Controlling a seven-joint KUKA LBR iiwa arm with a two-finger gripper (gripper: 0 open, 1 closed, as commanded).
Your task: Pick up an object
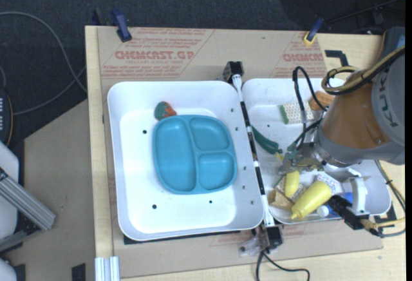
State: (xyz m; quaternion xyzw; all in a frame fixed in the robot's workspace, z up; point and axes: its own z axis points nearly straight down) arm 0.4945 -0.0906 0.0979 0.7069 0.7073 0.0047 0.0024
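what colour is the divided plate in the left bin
Light blue; the three-compartment plastic plate shows plainly in the camera view.

A blue divided plate [193,153] with three compartments lies flat in the middle of the left bin [125,112], turned a little askew. A small red and green object [165,109] sits touching its upper left rim. In the right bin [261,89], yellow squash-like pieces [311,198] lie near the front edge, one smaller yellow piece [290,182] just beside them; a green strip [264,140] rests by the left wall, and a white dotted block [293,112] lies farther back.
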